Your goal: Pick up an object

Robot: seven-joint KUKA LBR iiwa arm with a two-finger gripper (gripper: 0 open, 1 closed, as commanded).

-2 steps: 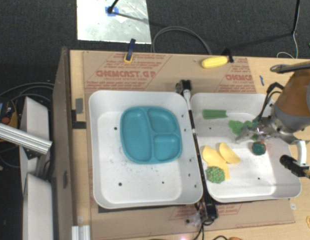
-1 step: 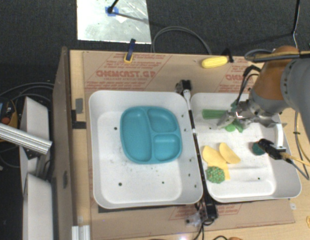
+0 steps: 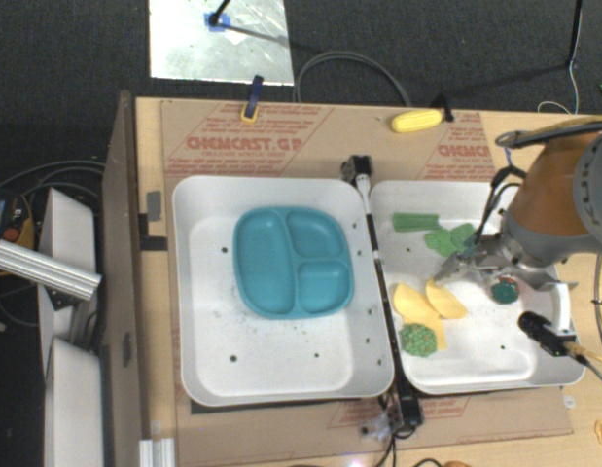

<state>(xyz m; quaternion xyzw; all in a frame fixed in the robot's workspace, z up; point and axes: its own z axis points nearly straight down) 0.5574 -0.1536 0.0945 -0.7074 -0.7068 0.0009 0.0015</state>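
The right bin (image 3: 476, 368) holds several small items: a green strip (image 3: 413, 223), a green leafy piece (image 3: 448, 238), two yellow pieces (image 3: 427, 303), a green broccoli-like piece (image 3: 418, 339) and a small teal round thing (image 3: 504, 291). My gripper (image 3: 460, 264) hangs low over this bin, just right of the leafy piece and above the yellow pieces. The arm covers its upper part. I see nothing clearly between the fingers.
The left bin (image 3: 213, 358) carries a blue divided plate (image 3: 293, 262). A yellow-handled tool (image 3: 415, 120) lies on the cardboard behind the bins. A black part (image 3: 542, 333) juts over the right bin's right side.
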